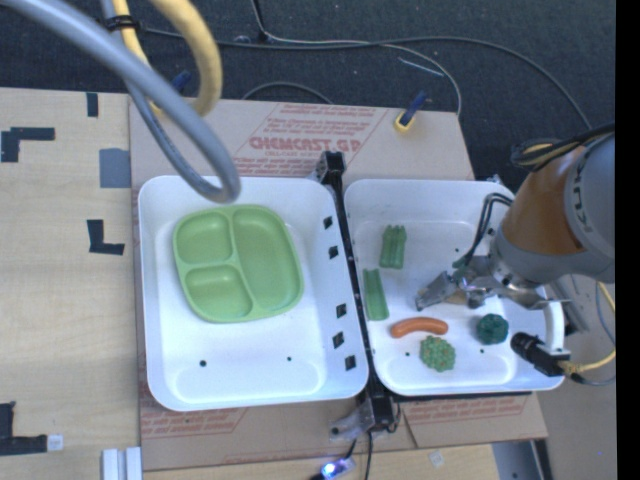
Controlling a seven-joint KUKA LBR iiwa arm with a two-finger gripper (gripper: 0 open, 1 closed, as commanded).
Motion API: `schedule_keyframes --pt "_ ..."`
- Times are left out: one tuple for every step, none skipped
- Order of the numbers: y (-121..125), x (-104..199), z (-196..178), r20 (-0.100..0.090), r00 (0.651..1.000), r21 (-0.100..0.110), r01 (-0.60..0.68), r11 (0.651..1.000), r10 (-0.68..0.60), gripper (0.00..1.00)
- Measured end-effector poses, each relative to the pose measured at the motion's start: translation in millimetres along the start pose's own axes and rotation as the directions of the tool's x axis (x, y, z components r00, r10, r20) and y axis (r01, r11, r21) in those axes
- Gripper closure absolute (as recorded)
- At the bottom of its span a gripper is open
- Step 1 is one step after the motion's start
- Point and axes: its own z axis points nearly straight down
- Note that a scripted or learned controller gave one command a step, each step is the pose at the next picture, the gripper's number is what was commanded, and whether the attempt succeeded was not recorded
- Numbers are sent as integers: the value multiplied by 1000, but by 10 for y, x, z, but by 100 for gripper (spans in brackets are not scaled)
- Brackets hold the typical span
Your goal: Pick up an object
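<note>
Five little toys are sitting in the right bin [425, 196], and I am looking at them from the bottom of the picture up. Nearest to me, a bumpy green toy [436, 353] is lying close to the front wall, and a dark green round toy [491, 329] is sitting just beside it on the right. A bit farther back, an orange sausage [419, 327] is lying flat, almost touching the bumpy one. I am thinking these three are bunched up, so grabbing one could bump the others.

My gripper [437, 293] is hanging low just behind the sausage, and its fingers are looking spread apart with nothing between them. I am guessing the sausage is the easy pick, since it is lying right under the fingers.

Farther back, a long green stick [375, 294] is lying by the wall between the bins, and a short green block [393, 247] is lying beyond it, with room around it.

Over in the left bin [160, 368], a green plate with three parts [238, 262] is lying flat, well away from my arm.
</note>
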Motion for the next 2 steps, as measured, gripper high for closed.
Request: schedule_keyframes --pt "5 -3 38 3 1000 -6 -1 1000 1 0" --pt "10 -8 -67 6 1000 -9 -1 1000 1 100"
